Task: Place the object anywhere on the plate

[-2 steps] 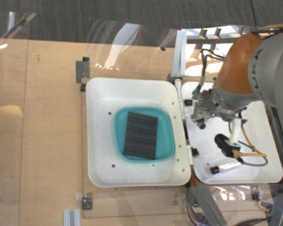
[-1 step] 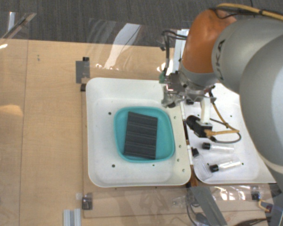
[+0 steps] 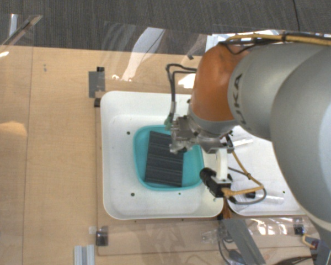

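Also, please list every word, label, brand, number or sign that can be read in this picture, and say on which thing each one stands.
"KA": dark letters running down the grey arm beside its orange band, seemingly the end of a brand name; the letters before them are hidden by the curve.
Teal plate: no text.
Dark ribbed object lying on the plate: no text.
White bin: no text.

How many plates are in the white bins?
1. A teal plate sits in the left white bin, with a dark ribbed object lying on it. The arm covers much of the right bin, so another could be hidden there.
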Controlling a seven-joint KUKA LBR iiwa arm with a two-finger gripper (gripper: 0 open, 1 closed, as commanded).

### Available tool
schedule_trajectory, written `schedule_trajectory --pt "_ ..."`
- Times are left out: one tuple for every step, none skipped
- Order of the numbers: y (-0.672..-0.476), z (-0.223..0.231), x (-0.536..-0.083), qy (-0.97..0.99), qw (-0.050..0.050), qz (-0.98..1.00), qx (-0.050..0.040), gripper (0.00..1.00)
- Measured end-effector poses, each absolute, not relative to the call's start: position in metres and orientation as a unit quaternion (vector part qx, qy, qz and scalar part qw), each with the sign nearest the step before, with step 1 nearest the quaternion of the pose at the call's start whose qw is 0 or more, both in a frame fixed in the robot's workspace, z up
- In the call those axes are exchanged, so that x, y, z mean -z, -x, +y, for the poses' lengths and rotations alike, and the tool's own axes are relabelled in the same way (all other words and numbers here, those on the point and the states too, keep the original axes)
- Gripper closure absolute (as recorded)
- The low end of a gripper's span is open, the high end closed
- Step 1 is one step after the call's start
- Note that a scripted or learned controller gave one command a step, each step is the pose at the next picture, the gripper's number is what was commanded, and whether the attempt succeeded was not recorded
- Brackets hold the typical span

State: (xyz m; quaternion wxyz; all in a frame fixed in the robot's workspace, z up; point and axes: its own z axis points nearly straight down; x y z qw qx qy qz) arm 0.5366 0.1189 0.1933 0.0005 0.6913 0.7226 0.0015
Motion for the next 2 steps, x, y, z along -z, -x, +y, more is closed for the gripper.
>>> schedule_trajectory --pt "-0.537 0.119 -0.193 -0.692 0.001 0.722 -0.0016 0.0" --pt "-0.567 0.066 -0.185 -0.63 0.002 0.777 -0.0025 0.0"
